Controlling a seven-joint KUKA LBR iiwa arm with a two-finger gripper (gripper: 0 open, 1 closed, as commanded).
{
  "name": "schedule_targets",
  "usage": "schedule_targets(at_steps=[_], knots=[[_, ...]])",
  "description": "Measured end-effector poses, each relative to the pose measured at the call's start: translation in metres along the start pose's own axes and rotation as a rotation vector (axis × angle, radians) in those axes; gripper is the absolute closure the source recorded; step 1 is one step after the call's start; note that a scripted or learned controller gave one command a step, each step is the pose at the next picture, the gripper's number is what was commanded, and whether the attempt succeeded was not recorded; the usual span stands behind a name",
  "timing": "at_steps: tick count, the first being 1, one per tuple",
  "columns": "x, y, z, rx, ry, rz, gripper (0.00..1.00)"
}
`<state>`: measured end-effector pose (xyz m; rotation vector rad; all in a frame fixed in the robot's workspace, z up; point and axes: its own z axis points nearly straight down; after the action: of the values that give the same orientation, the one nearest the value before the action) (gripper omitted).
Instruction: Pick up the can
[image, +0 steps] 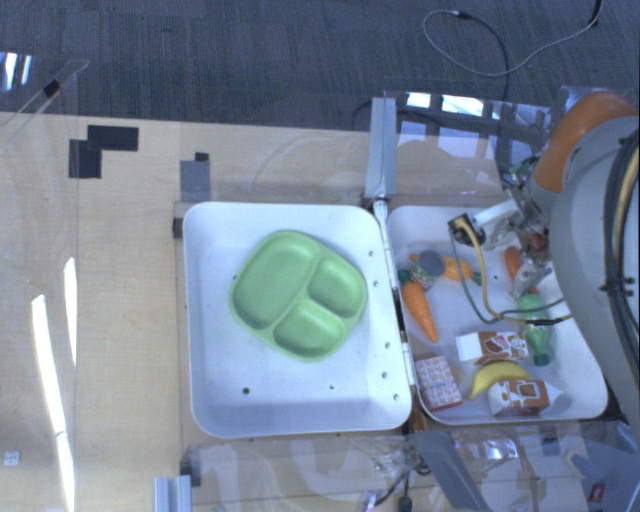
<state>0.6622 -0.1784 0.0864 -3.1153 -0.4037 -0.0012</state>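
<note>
Clearly the can (429, 263) lies to the left of the hand (527, 262), both in the far part of the right bin (590, 385), with yellow cable between them. The can looks small, grey and round, seen from above, just beside the carrot (420, 311); I cannot tell its long axis. How the hand stands, I cannot tell.

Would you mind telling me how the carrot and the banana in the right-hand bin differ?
The carrot is orange, straight and tapered; the banana is yellow and curved. The carrot lies along the right bin's left wall, running top to bottom in the view; the banana lies crosswise nearer the bottom edge, among small cartons. Both look like toy foods resting on the bin floor.
</note>
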Motion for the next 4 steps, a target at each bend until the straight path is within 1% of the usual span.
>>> schedule_targets(at_steps=[1, 2, 3, 4], knots=[[0.004, -0.002, -0.013, -0.003, 0.007, -0.012, 1.00], [-0.001, -0.043, -0.095, -0.002, 0.005, -0.202, 1.00], [-0.001, -0.044, -0.094, -0.002, 0.004, -0.202, 0.00], [-0.044, -0.065, -0.003, 0.000, 0.003, -0.276, 0.00]])
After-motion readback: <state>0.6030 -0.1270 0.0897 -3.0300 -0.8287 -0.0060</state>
